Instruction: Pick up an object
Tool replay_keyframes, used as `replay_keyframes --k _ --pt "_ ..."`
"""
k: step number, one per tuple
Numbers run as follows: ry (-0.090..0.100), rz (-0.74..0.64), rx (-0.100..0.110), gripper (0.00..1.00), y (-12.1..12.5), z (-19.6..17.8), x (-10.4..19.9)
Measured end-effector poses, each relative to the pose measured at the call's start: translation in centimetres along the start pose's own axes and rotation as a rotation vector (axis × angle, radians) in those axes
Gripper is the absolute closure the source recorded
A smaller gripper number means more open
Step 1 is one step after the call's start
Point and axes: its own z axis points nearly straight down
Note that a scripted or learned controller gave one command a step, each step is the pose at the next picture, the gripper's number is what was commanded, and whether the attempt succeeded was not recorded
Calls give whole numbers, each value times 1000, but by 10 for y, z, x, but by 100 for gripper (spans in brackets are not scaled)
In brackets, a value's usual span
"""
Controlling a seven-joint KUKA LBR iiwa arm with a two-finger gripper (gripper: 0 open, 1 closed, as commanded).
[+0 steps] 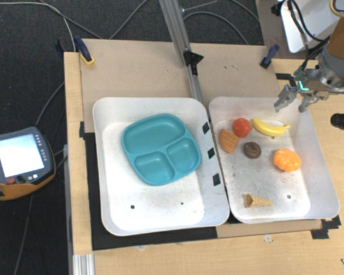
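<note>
- Your surface was a tan board set on a dark floor, with loose cables trailing across the floor at the top.
- At the far left, off the surface, a handheld control pendant lay with its pale screen facing up.
- A blue and yellow clamp gripped the surface's upper left corner.
- The left bin held a teal divided plate, tilted slightly, with three compartments and nothing in them.
- A slanted metal post rose from between the two bins toward the top of the view.
- The right bin held all your candidate objects: a wedge-shaped orange pastry near its left wall, a red tomato just beside it, and a brown round piece just below the tomato.
- A cone-shaped piece lay alone near the bin's front edge.
- A yellow banana lay to the right of the tomato, and an orange fruit sat below it, apart from the rest.
- Your jaws hung over the right bin's upper right area, just above the banana; they stood apart, with nothing between them.
- The arm reached in from the right edge.
</note>
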Motion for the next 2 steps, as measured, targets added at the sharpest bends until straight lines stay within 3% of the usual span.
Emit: replay_keyframes --k 1,2 --pt "-1 -1 -3 0 1 -2 0" --pt "1 -1 3 0 0 62 3"
